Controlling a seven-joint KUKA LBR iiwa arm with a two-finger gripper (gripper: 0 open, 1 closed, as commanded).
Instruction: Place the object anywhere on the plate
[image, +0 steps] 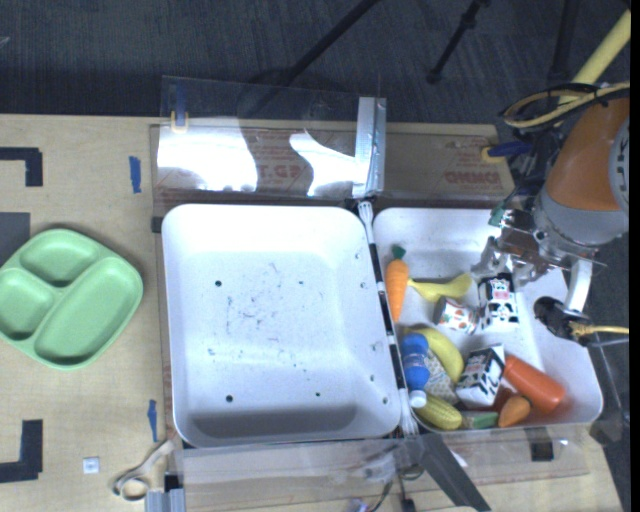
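From overhead: my gripper (505, 262) hangs over the right bin (440, 225), right above a little white carton (498, 302) with dark print. That's my likely pick. Spread or closed? Can't tell from up here, and I can't see that I'm holding anything. The carton looks light and stiff but crushable (thin card, I'd guess), so I'd take it across its flat sides, gently. The green plate (66, 297) sits on the tabletop (80, 170), well apart, beyond the left bin (270, 300).
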